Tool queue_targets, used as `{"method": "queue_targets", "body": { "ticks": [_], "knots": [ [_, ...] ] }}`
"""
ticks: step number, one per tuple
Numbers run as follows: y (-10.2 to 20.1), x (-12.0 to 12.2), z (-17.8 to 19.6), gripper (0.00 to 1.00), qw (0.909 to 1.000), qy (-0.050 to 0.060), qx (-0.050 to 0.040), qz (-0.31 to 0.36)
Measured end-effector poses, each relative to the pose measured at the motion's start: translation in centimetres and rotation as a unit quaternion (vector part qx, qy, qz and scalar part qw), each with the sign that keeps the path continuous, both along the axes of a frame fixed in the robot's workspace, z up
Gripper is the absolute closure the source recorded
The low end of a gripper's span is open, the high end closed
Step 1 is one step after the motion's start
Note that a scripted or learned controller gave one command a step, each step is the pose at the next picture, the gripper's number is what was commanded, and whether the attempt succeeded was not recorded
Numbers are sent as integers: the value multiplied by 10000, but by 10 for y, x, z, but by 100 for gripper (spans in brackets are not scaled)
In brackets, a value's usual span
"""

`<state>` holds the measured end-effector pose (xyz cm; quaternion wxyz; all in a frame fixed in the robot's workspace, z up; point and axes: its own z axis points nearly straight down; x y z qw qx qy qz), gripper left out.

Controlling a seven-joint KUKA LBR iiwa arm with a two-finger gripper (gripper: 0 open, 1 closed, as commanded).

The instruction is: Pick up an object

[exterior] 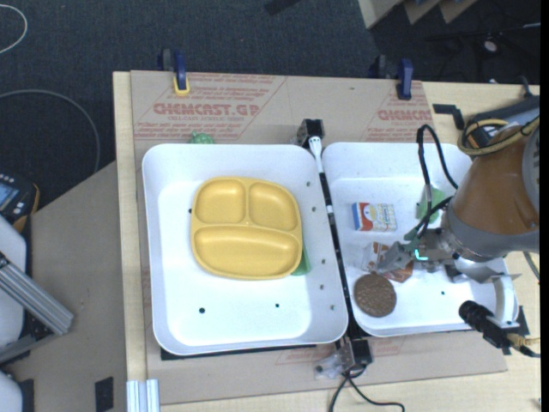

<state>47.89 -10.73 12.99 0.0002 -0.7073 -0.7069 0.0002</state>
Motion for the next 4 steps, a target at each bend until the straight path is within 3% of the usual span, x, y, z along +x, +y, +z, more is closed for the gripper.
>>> {"method": "queue_targets", "body": {
  "ticks": [1,2,3,4],
  "knots": [
    [9,6,-26,0,9999,-112,-40,-1],
    [7,7,-14,100,9999,-145,-69,-19],
    [7,7,-15,0,9999,-144,-63,-12],
    [-5,9,-28,0,9999,-132,-35,22]
  ]
}}
